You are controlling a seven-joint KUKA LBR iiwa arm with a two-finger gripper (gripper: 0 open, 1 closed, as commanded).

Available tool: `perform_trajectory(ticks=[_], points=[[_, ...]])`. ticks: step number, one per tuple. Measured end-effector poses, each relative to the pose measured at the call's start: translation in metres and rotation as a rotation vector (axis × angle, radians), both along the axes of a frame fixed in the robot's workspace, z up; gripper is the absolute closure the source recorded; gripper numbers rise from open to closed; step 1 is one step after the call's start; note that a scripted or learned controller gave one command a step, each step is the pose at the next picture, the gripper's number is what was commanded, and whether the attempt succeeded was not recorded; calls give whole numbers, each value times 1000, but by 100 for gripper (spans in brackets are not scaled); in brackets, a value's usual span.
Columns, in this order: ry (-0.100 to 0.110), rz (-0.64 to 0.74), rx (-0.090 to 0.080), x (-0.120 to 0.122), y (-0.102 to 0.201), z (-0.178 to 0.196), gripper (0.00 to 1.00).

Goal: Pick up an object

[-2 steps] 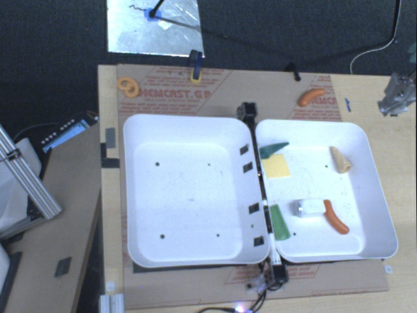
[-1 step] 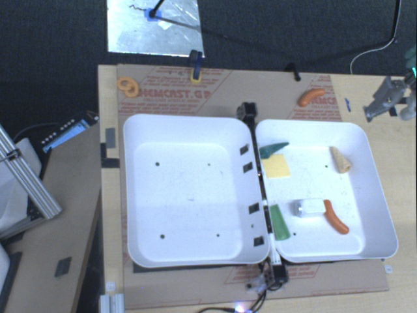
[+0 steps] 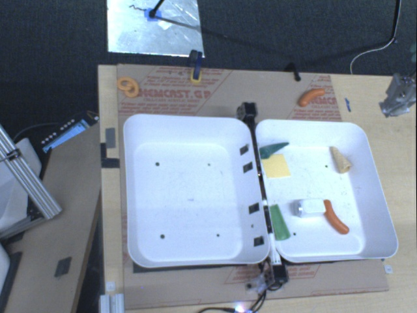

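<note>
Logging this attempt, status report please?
Gripper at right edge, outside bins. Orange sausage, yellow square in right bin. Nothing blocking.

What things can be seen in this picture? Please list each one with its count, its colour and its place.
bins: 2, white, side by side on the bench; left bin, right bin
yellow square piece: 1, yellow, right bin, upper left part
dark green piece: 1, right bin, just above the yellow square
green strip: 1, right bin, lower left
beige cone-shaped item: 1, right bin, upper right
orange sausage shape: 1, right bin, lower right
pale item: 1, whitish, touching that sausage's left
second orange sausage shape: 1, on the cardboard behind the right bin
orange ring item: 1, cardboard, far left
gripper: 1, grey, right edge, outside the bins
</note>
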State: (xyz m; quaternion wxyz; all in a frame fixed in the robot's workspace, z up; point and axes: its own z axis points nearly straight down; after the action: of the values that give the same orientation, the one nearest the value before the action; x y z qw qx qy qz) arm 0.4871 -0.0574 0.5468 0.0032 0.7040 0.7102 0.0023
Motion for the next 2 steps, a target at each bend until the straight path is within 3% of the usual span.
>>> perform_trajectory(ticks=[1, 2], points=[[1, 0, 0, 0, 0, 0, 0], [-3, 4, 0, 0, 0, 11, 100]])
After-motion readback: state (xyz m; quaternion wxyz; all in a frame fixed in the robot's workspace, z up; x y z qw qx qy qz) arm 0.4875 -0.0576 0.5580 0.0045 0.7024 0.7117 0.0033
